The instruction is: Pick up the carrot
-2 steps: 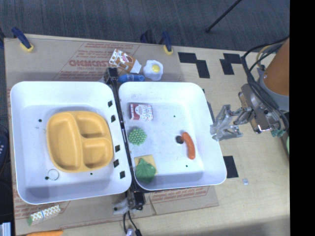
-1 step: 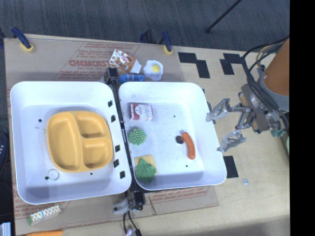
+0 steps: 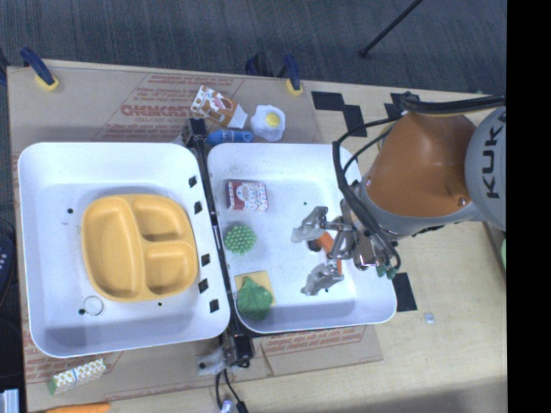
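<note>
A yellow divided tray (image 3: 138, 248) fills the left bin (image 3: 34, 231); a green spiky ball (image 3: 240, 239) lies in the right bin (image 3: 284, 157).

Most of the small orange carrot (image 3: 326, 244) lies hidden behind the silver two-finger pincer (image 3: 315, 254); only slivers of orange show between its fingers, so whether they touch it cannot be told. The print on the small red-and-white packet (image 3: 246, 196) is too blurred to read. The grey arm with its orange band (image 3: 422, 166) is cut off at the right.
</note>
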{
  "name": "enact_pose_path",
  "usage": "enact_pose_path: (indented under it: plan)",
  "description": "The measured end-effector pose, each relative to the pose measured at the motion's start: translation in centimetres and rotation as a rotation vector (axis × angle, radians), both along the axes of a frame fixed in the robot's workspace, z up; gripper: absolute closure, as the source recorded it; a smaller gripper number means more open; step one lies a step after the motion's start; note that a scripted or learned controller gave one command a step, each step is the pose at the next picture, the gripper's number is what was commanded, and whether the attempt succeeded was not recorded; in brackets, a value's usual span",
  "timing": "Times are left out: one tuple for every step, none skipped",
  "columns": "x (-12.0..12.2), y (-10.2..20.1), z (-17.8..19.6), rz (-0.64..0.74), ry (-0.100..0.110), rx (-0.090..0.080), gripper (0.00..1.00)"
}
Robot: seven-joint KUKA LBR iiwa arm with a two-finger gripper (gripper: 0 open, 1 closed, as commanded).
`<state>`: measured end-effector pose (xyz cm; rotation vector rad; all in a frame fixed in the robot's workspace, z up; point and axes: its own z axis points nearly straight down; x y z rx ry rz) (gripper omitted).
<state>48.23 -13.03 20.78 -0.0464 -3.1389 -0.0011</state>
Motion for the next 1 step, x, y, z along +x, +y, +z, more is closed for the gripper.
enact_pose_path:
  plan:
    - [-0.59,3.54,-6.01,-0.084,0.000,0.000,0.00]
